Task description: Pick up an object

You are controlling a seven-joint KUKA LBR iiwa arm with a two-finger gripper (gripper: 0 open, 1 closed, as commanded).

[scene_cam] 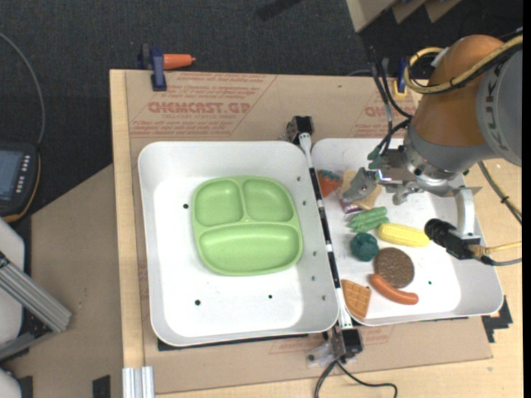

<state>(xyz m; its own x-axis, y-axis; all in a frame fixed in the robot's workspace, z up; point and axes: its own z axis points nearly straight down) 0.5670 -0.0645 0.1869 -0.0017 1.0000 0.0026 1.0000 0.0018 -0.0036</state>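
The right bin (465, 301) holds several toy foods: an orange piece (330, 182), a green pea pod (367, 219), a yellow corn-like piece (402, 235), a teal lump (363, 245), a brown round patty (393, 265), a red sausage (395, 290) and a waffle wedge (357, 298). My gripper (362, 191) hangs low over the upper left part of this bin, just right of the orange piece and above the pea pod. I see no object held in it.
The left bin (166, 222) carries a green divided plate (246, 225). The arm's orange band (460, 69) and wrist reach in from the upper right over the right bin. A blue and orange clamp (162, 63) sits at the bench's far left corner.
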